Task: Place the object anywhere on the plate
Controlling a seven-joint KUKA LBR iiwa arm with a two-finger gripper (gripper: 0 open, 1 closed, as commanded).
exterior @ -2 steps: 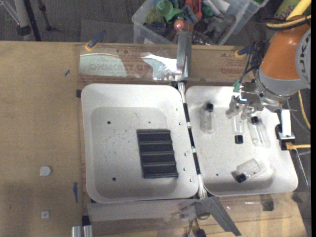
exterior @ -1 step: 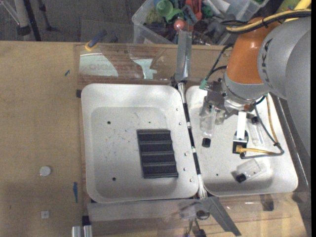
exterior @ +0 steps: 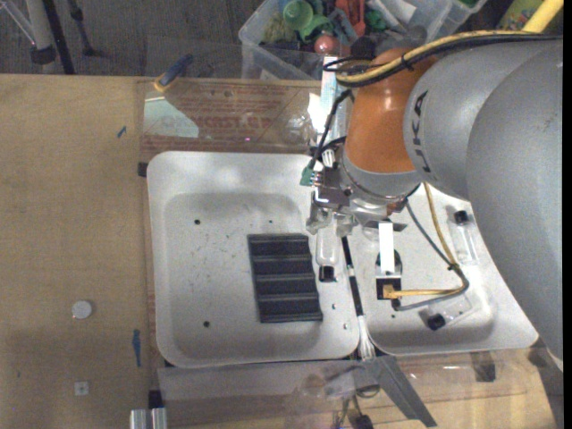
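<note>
Slab [exterior: 284,278], dark & ribbed, w/ four bands across it, is the one loose thing we make out in the bins. It lies flat on the floor of the left bin [exterior: 159,239], in that bin's right half, nearer the front wall than the back. Its long side runs front to back, turned just a bit off the bin's walls. Its right edge is near the wall shared w/ the right bin [exterior: 505,322]. The left bin's floor around the slab is white w/ faint specks & a few small dark dots.

The gripper [exterior: 327,256] hangs just beside the slab's back right corner, approx over the rim btwn the two bins. We cannot tell whether it is spread or pressed together, as the wrist above hides most of it. We also cannot tell if it touches the slab.

The arm [exterior: 500,132] comes in from the right, grey & bulky, w/ the orange band [exterior: 380,123] right above the wrist. It covers much of the right bin.

Behind the bins a clear sheet [exterior: 223,114] lies on the bench [exterior: 63,222]. Further back a clear tub [exterior: 268,34] holds bright toys. On the bench left of the bins sits a small pale disc [exterior: 81,309]
</note>
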